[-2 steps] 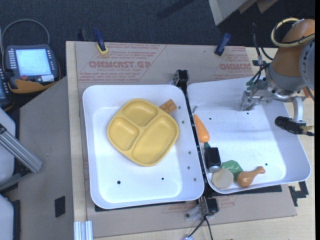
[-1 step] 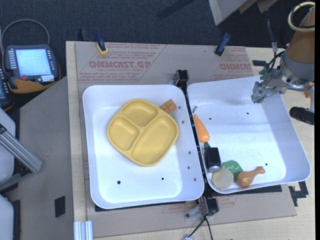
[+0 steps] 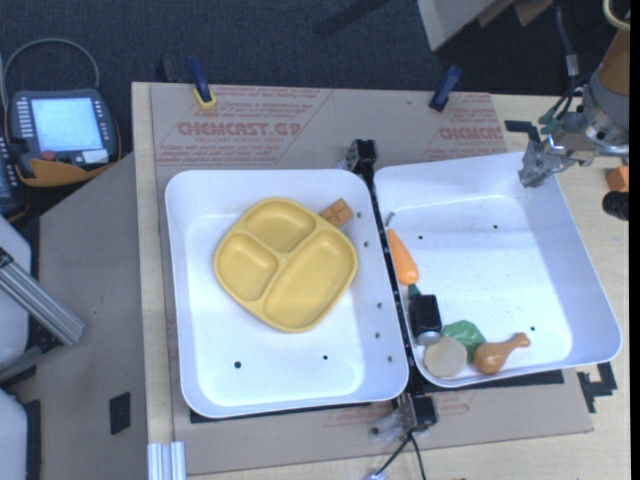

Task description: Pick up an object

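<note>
— What lies around the setup?
— Dark blue-grey carpet floor [image 3: 280,18] along the top, and a brown cardboard sheet [image 3: 300,118] printed with red lettering covering the surface.
— How is the sheet held?
— Two clamps at its far edge: one with a yellow tip [image 3: 203,90], one blue [image 3: 444,88].
— Anything at the left?
— A control pendant [image 3: 62,133] with a lit screen, a looped cable above it, and an aluminium rail [image 3: 40,293] running at a slant.

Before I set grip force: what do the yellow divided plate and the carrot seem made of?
Yellow divided plate: likely molded plastic, matte, with an even color and soft rounded compartment ridges. Carrot: probably toy plastic or rubber, uniformly orange and smooth; too small to be sure.
</note>
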{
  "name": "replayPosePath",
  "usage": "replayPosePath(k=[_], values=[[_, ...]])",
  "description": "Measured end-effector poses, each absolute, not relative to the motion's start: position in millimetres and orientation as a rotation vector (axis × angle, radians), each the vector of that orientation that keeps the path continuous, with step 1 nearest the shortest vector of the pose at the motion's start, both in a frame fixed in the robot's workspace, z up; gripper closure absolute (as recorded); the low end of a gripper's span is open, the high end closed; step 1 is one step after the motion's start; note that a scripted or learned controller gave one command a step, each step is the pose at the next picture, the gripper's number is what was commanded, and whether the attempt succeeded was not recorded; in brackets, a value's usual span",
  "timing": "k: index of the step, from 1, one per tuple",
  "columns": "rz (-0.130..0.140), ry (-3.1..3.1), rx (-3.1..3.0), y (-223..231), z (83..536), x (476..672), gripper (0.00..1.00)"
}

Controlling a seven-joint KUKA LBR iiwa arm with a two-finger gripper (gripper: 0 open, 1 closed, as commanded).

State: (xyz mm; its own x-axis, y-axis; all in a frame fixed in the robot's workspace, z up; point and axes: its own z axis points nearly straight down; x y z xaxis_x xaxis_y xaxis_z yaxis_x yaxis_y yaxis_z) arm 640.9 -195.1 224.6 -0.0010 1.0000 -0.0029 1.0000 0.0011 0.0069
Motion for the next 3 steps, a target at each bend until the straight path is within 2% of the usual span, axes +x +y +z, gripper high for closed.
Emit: replayPosePath(k=[1, 3], values=[[0.004, 2.218, 2.215, -195, 271, 641.9, 1.00], [-0.002, 2.229, 2.220, -106, 244, 618.1, 1.00]])
